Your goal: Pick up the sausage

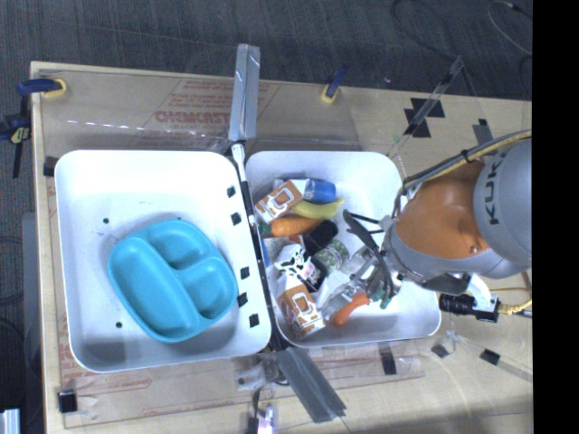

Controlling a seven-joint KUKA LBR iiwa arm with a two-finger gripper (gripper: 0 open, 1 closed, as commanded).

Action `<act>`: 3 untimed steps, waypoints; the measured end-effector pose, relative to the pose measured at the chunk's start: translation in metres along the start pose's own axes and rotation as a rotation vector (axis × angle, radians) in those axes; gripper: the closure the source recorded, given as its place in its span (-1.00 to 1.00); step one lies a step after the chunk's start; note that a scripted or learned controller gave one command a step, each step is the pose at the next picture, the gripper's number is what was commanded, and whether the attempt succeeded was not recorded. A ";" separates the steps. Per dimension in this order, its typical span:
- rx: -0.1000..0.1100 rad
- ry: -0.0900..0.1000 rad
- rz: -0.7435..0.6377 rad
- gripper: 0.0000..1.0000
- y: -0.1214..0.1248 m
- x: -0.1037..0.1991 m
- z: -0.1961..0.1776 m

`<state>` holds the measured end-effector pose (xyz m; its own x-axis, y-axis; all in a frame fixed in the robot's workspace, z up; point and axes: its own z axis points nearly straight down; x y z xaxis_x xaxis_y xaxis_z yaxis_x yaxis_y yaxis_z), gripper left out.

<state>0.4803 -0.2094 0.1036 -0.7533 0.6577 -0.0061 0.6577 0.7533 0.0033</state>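
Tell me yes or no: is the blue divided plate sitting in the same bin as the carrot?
No, the blue divided plate lies in the left bin, while the carrot lies in the right bin among the clutter.

Robot lab: taped bench (136,98), two white bins (81,179), clamps (41,87).

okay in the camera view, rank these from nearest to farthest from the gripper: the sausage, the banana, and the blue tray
1. sausage, just below-left of the gripper, in the right bin.
2. banana, toward the right bin's far side.
3. blue tray, across in the left bin.
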 end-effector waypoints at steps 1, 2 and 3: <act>-0.005 -0.009 -0.079 -1.00 0.002 -0.003 0.002; -0.005 -0.012 -0.134 -1.00 0.002 -0.004 0.001; 0.002 0.008 -0.496 -1.00 -0.001 0.001 0.010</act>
<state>0.4783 -0.2096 0.0936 -0.9755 0.2199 0.0015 0.2199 0.9755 0.0001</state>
